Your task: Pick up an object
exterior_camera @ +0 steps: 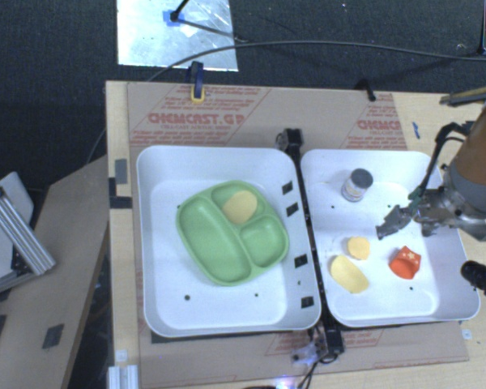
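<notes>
The right bin [449, 298] holds a small grey can [357, 185] near its back, a small round yellow piece [358, 248], a longer yellow piece [349, 274] near the front and a red-orange object [405, 262]. My gripper [390, 226] hangs over this bin, reaching in from the right. It is just above and left of the red-orange object and right of the round yellow piece. I see nothing held in it.
The left bin [166, 298] carries a green divided plate [227, 245] with a yellow item [240, 207] in its back compartment. A black divider [301, 241] joins the two bins. A blue-and-yellow clamp [197, 82] sits at the bench's far edge.
</notes>
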{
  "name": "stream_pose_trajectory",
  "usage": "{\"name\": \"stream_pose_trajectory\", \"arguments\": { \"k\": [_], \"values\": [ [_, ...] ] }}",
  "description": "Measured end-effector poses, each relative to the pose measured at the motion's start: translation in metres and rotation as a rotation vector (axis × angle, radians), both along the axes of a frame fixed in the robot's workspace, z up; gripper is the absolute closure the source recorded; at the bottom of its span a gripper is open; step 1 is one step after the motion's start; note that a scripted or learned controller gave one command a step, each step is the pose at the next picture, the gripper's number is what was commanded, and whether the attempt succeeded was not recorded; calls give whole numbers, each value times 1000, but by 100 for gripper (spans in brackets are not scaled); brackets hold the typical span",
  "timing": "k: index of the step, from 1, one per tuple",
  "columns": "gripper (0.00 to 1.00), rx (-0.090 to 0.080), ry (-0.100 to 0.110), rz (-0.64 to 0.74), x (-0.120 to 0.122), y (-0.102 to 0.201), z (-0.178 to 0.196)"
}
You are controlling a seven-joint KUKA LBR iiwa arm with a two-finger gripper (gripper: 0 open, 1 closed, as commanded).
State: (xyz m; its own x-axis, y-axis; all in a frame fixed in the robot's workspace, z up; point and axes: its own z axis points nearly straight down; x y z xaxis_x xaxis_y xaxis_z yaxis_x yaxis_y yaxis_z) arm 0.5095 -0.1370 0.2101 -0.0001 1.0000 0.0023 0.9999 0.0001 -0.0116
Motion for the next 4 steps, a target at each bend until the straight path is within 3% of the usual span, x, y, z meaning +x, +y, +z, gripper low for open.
{"name": "stream_pose_trajectory", "arguments": {
  "k": [1,4],
  "values": [
    [0,-2,-13,3,3,0,6],
    [0,-1,-17,2,-3,8,-124]
  ]
}}
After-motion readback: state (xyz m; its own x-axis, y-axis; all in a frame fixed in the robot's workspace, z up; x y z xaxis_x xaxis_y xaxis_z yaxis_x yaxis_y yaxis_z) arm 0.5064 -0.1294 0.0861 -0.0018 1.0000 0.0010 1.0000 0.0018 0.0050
